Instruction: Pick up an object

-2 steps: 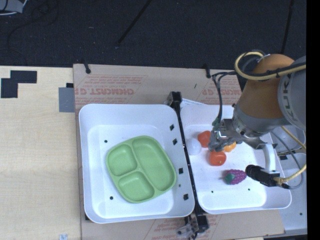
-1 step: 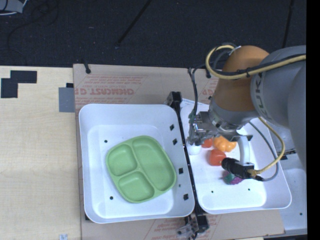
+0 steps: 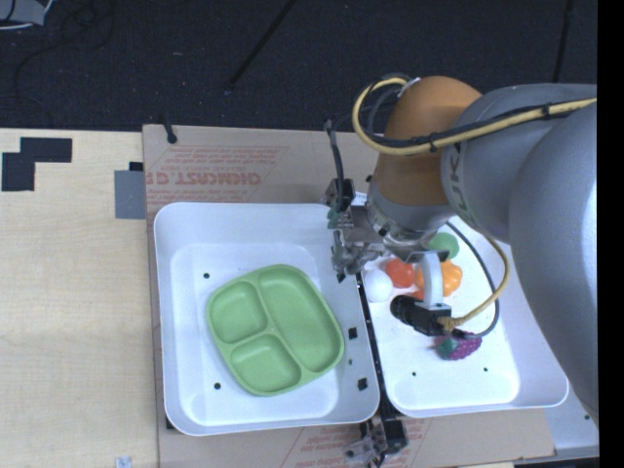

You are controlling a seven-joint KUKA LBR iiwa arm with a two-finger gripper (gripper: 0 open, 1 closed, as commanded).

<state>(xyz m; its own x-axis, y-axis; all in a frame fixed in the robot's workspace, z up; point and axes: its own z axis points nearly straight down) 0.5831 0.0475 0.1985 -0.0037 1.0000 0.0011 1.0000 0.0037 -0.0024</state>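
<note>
End effector (image 3: 349,247) low over the inner edge of the right bin (image 3: 487,383), open or closed impossible to tell (mechanism blurred against the bin wall). Small toys clustered just right of it: white ball (image 3: 376,286), orange piece (image 3: 402,273), yellow-orange piece (image 3: 450,278), green piece (image 3: 446,246), purple grapes (image 3: 460,345) farther off. Green divided plate (image 3: 275,330) below-left, in the left bin (image 3: 185,261). Best to shift right, centre over one toy such as the white ball, descend straight, close only once it sits between the tips, clear of the bin wall.

A light green divided plate (image 3: 275,330) is lying in a white bin (image 3: 185,261) beside orange (image 3: 402,273), white (image 3: 376,287) and purple (image 3: 460,345) toys.
</note>
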